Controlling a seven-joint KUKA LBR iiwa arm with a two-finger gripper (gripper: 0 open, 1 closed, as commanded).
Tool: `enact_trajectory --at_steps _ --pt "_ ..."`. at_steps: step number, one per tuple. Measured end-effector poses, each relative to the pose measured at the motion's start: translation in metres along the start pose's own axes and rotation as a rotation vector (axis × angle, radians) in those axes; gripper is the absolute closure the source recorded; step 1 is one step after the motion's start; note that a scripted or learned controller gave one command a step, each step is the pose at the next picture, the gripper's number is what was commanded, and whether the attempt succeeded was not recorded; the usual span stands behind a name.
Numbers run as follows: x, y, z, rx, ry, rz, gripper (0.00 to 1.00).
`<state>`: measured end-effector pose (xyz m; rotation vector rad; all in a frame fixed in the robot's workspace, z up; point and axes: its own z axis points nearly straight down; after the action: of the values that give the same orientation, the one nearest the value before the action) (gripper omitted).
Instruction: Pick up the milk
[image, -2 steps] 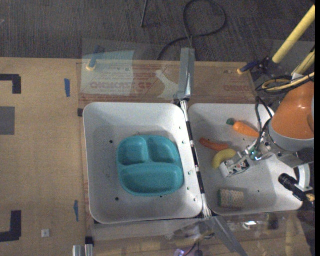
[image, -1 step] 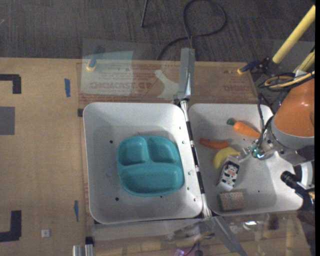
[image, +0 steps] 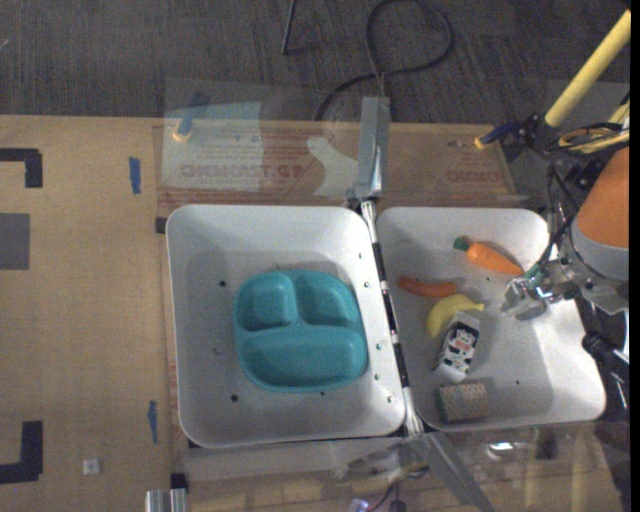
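The milk (image: 459, 347) is a small white carton with black cow spots, lying in the right bin (image: 560, 385) just below a yellow banana (image: 449, 313). My gripper (image: 526, 297) hangs over the right side of that bin, to the right of the milk and a little above it in the view, apart from it. Nothing shows between its fingers.
An orange carrot (image: 488, 257) lies at the back of the right bin, a reddish sausage (image: 428, 288) left of the banana, a brown sponge-like block (image: 462, 401) at the front. The left bin (image: 200, 260) holds a teal divided plate (image: 298, 330).
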<state>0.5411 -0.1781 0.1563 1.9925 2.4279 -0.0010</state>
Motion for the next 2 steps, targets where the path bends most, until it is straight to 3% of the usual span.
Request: enact_trajectory --at_steps 1,2 --pt "0.0 0.0 0.0 0.0 0.0 0.0 0.0" --pt "0.035 -0.022 0.039 -0.023 -0.012 0.038 0.0"
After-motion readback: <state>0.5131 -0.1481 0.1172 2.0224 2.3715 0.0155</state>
